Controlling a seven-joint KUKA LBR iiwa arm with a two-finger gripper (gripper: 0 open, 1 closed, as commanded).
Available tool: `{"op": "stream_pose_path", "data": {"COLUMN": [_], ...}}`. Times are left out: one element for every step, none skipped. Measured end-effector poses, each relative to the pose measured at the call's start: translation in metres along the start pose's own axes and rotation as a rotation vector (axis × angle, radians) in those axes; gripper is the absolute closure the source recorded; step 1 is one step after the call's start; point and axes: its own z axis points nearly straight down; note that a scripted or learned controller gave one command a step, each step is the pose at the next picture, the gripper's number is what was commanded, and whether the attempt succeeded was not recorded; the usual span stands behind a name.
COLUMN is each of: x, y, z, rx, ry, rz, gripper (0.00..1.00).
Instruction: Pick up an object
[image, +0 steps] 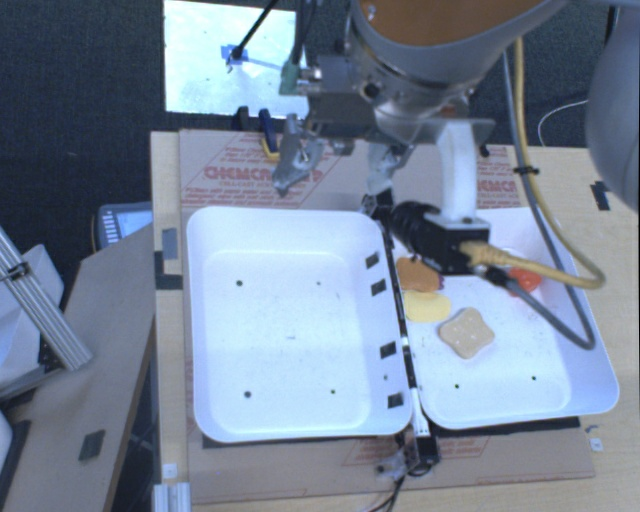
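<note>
Grey two-finger gripper (330, 195) high in the view, over the printed brown cardboard sheet (230, 175) that lies under both bins, just beyond the far rim of the shallow white plastic bin on the view's left (290, 330). Metal fingers (292, 165) pointing down and spread wide, with nothing between them.

All the loose pieces well apart from the gripper, in the shallow white plastic bin on the view's right (510, 375), gathered in its far half near the wall shared with the other bin.

- Flat orange rounded piece (418, 275) farthest back, close to the shared wall.
- Flat pale yellow piece (428, 308) just in front of it, the two touching or overlapping at the edges.
- Tan toast-shaped square piece (465, 333) nearer the camera, just beside the yellow one, lying flat on the bin floor.
- Small red piece (527, 282) off to the right of these, partly hidden behind a cable, so shape hard to make out; possibly a small toy item.

Pale wooden bench top (115, 300) around the cardboard on both sides.
</note>
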Motion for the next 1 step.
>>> {"op": "stream_pose_path", "data": {"x": [0.0000], "y": [0.0000], "z": [0.0000], "rx": [0.000], "ry": [0.000], "rz": [0.000], "gripper": [0.00]}}
